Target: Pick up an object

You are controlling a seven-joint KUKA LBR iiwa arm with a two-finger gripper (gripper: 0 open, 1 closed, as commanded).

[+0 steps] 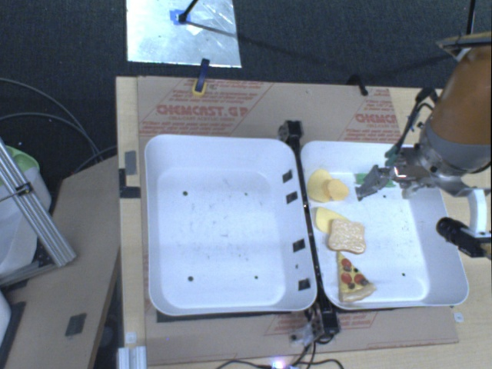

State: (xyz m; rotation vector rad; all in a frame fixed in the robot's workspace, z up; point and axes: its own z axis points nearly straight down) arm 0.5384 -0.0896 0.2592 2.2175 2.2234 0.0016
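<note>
In the right bin (430,283), along its left side, lie several toy foods: a round yellow chip piece (328,185), a yellow cheese wedge (327,217), a slice of bread (347,237) and a pizza slice (353,277). My gripper (374,183) hangs over the upper middle of that bin, just right of the yellow chip piece, its dark fingers pointing left and down. Nothing shows between the fingers. The grey arm with its orange band comes in from the right edge.
The left bin (223,225) sits beside the right one, a black clip divider (304,206) between them. Both rest on a cardboard sheet (231,102). A shiny metal plate (183,21) lies on the floor behind, and an aluminium frame (31,214) stands left.
</note>
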